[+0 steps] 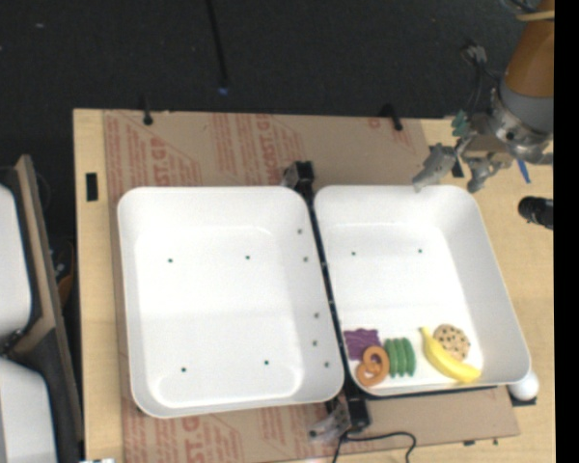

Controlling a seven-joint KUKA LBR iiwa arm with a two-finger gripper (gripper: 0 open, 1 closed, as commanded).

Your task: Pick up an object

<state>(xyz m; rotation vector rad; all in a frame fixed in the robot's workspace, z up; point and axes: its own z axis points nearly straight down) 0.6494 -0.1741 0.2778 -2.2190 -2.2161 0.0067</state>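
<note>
Several small toy foods lie along the near edge of the right bin point(463, 220): a purple piece point(361, 340), an orange ring point(373, 366), a green ridged piece point(400, 355), a yellow banana point(448, 360) and a speckled cookie point(452, 338). My gripper point(455, 170) hangs above the far right corner of the right bin, well away from the objects. Its two fingers are spread apart with nothing between them.
The left bin point(154, 258) stands beside the right one, both on a cardboard sheet point(212, 148) over the bench. A black clip point(299, 174) sits at the far junction of the bins. White equipment point(0, 258) stands at the left edge.
</note>
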